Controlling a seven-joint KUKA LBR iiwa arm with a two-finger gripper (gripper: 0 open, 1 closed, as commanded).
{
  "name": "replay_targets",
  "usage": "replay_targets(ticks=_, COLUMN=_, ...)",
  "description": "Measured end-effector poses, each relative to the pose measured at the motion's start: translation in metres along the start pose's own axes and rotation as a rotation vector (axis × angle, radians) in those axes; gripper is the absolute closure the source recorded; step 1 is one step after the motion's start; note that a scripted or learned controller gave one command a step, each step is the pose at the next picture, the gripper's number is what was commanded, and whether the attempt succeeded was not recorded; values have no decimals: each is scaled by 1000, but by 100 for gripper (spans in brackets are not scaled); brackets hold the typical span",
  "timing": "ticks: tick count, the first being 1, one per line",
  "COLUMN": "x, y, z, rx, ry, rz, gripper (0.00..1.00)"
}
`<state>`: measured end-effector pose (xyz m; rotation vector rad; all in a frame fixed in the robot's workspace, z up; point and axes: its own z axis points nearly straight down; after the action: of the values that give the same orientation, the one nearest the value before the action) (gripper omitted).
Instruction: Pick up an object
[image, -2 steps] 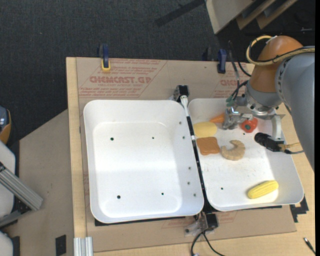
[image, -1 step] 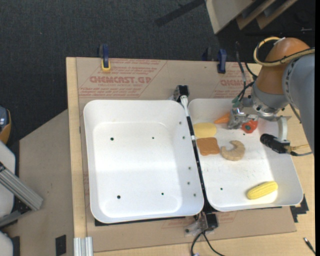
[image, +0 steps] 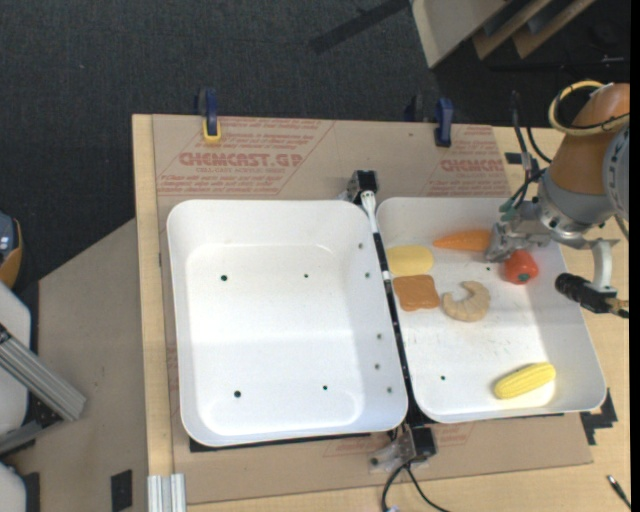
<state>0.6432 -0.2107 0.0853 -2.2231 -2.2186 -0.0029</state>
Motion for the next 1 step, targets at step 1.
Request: replay_targets(ticks=1, x=18, y=-13, z=-144, rx=-14, ry=-6, rz=-4, gripper=100)
